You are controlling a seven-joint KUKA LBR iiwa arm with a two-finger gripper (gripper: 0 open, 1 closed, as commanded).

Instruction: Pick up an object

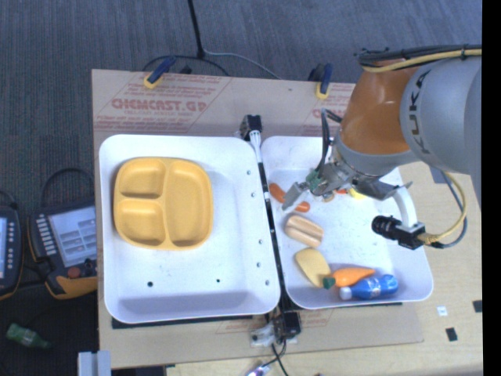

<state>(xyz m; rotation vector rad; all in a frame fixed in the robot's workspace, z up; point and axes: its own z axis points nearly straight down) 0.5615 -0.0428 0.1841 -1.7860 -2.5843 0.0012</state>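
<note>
My arm [407, 108] comes in from the right and its bulk hides the far right part of the right bin [419, 284]; the frame edge cuts the arm off. On its grey shell I can read part of "KUKA". The board under the bins carries red print, "CHEMCAST GP", with smaller lines below it too fine for me to read.

The left bin [133, 296] sits well to the left of the jaws and holds a yellow tray [163, 202] with three compartments.

The gripper [304, 192] hangs low over the far left part of the right bin. I see two grey fingers [296, 197] pointing down-left with a narrow gap between them, and nothing I can make out is clamped there. Green and orange bits around the wrist are blurred and I cannot say what they are.

Just beside the fingertips lie small orange pieces [276, 193], one to their left and one just under them; whether either touches the fingers I cannot tell. Nearer to me from the jaws, close by, lies a hot dog [304, 229]. Farther toward me is a yellow wedge [312, 267], then a carrot [352, 275] touching it, and a blue bottle [369, 287] against the carrot, well apart from the jaws.
</note>
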